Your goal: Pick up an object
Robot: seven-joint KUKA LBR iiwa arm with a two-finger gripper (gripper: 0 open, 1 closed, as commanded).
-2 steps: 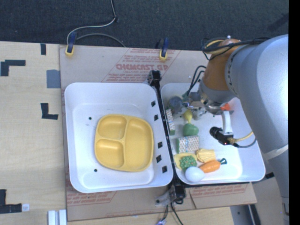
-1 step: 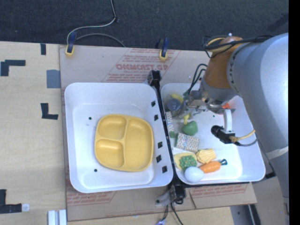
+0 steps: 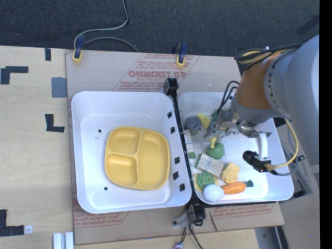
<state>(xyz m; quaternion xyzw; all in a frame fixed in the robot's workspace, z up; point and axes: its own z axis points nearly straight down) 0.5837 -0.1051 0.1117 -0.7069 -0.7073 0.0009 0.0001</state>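
Observation:
The right bin [image 3: 275, 191] holds several toy foods. A green pear-like piece [image 3: 216, 150] lies in the middle, with a checkered cracker [image 3: 209, 165] and a yellow corn piece [image 3: 231, 172] below it. An orange carrot [image 3: 234, 188], a white egg [image 3: 212, 193] and a green leafy piece [image 3: 204, 179] lie along the front wall. A grey round piece [image 3: 192, 122] and a yellow piece [image 3: 204, 120] sit at the upper left. My gripper [image 3: 214, 131] is low in the bin, just above the green piece and right of the grey one.
The left bin [image 3: 83, 113] holds a yellow divided plate [image 3: 137, 157]. A black divider [image 3: 179, 139] separates the bins. The arm's grey body and orange band [image 3: 254, 87] cover the right bin's upper right. A black cable [image 3: 264, 165] hangs over its right side.

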